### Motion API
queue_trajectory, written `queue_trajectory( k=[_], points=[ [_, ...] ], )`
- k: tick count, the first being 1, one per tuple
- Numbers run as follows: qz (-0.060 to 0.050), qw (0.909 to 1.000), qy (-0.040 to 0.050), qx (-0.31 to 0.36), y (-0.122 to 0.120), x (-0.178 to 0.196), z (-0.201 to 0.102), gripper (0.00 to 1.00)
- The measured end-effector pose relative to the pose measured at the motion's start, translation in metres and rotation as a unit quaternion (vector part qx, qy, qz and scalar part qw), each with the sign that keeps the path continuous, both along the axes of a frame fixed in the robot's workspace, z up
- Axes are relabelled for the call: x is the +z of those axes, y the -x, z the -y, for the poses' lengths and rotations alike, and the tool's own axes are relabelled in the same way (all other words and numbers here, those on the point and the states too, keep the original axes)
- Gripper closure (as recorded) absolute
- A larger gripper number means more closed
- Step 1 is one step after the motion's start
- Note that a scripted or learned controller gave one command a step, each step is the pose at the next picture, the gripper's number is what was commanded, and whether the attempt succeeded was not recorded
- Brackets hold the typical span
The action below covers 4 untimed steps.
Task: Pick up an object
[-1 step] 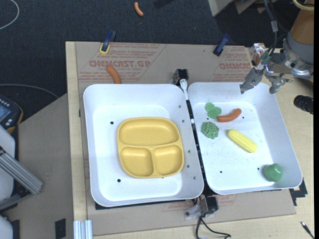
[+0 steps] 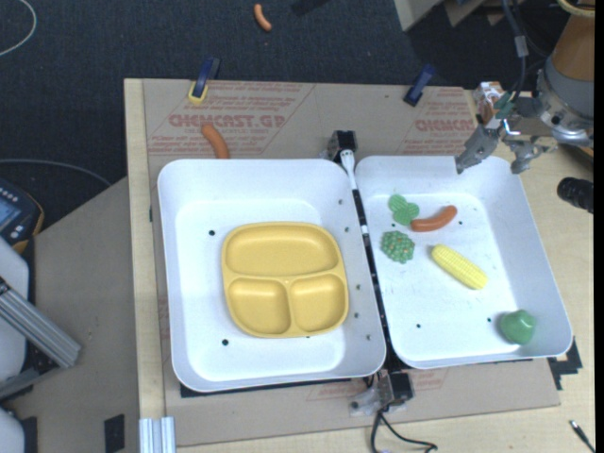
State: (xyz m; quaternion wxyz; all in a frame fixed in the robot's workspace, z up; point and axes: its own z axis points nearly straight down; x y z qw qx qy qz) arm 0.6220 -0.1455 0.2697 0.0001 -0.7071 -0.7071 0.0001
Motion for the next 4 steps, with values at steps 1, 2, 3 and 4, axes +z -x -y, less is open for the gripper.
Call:
queue_trajectory(
  k=[1,2,3,4],
  points=[
    [-0.003,1.0000,-0.0007,0.000,0.004,-0.062,0.002,0.00],
    [-0.003,1.0000,-0.0010,-0.001,0.011,-0.122,0.006,0.00],
    [-0.002,1.0000,-0.0008,0.000,0.014,-0.184,0.002,0.00],
    [-0.001,1.0000,-0.0008,0.000,0.014,-0.185,0.002,0.00]
  ],
)
